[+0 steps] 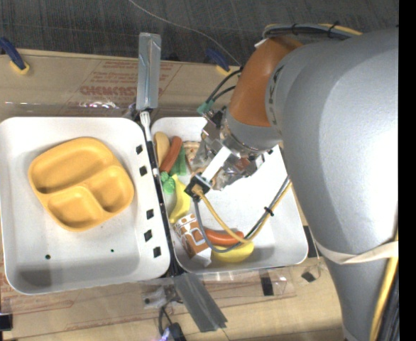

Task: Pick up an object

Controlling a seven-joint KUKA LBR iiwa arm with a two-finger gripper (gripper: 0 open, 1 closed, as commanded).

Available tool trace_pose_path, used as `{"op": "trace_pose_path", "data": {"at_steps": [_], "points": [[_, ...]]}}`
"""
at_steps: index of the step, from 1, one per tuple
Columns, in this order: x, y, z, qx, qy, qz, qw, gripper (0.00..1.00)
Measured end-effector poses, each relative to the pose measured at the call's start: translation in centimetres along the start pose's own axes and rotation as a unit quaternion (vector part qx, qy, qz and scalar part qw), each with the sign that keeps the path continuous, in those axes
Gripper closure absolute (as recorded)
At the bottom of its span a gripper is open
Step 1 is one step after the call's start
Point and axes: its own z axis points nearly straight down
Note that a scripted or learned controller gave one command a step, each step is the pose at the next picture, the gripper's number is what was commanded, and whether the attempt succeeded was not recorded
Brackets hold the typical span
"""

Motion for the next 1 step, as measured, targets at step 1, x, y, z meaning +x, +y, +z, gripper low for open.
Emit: {"op": "trace_pose_path", "data": {"at_steps": [1], "points": [[-2.01,-3.55,-5.74,-0.003,0.002,-0.135,0.9909,1.0]]}}
